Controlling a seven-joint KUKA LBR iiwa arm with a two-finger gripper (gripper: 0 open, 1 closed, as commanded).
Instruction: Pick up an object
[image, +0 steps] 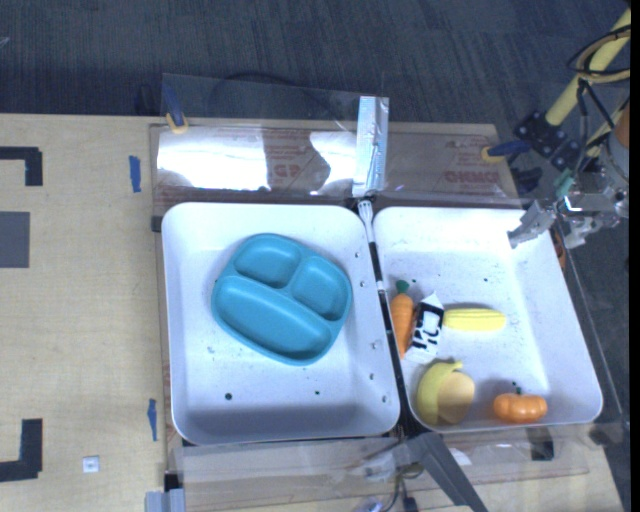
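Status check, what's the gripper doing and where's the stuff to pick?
Gripper at right bin's far right corner, holding nothing. Carrot, corn, apple untouched in right bin. Blue plate in left bin.

One fixed camera looks down at a slant from above the bench (80, 300), taking in both bins (200, 400).

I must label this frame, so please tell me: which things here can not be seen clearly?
- Gripper, camera view: small, against cable clutter; finger state unclear.
- Black-and-white printed small object: too small to identify, leans over the orange plastic carrot.
- Grey arm: cut off by the right edge.
- Yellow-tan toy fruit: kind uncertain.
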